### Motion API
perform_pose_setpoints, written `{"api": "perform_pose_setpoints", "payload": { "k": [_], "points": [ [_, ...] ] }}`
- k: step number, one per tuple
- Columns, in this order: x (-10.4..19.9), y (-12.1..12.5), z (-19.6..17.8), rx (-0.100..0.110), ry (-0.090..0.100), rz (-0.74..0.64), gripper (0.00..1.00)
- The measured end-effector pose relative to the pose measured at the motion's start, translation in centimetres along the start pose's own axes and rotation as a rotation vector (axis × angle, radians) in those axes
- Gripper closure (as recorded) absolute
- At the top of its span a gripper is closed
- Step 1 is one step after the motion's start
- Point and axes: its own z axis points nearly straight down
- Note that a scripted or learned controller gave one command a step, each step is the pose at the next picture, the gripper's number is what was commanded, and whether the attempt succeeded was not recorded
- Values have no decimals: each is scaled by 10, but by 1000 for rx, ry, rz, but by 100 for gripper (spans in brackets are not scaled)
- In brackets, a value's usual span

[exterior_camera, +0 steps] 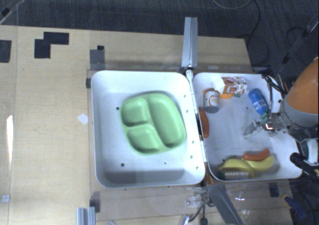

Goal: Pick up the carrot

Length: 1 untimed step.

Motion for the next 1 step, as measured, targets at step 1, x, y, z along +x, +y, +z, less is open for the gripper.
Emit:
{"api": "perform_pose_setpoints", "payload": {
  "k": [1],
  "points": [
    [1,2,-11,-5,-1,-3,100]
  ]
}}
